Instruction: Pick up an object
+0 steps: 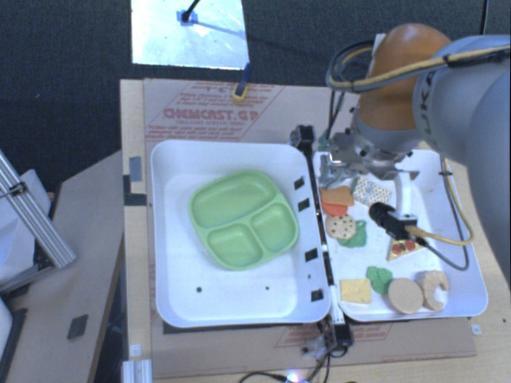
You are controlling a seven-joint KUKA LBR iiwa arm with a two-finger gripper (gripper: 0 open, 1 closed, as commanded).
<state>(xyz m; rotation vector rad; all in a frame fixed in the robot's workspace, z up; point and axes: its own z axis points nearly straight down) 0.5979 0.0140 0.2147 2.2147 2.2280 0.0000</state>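
My gripper [366,183] hangs low over the back of the right bin [467,282], open, with its fingers spread to either side of a white speckled piece [372,190]. Nothing is held between them. An orange and red toy food piece [337,198] lies just left of it. In front lie a chocolate-chip cookie [341,227] on a green leaf [358,235] and a pizza slice [403,249]. Near the front edge sit a green lump [379,278], a yellow cheese square [355,291], a tan disc [405,295] and a pale bread ring [436,288].
The left bin [172,206] holds a green divided plate [243,219]. A black divider strip [315,222] runs between the bins. A yellow cable [447,238] loops from a black part by the gripper across the right bin. The arm's bulk covers the right bin's far corner.
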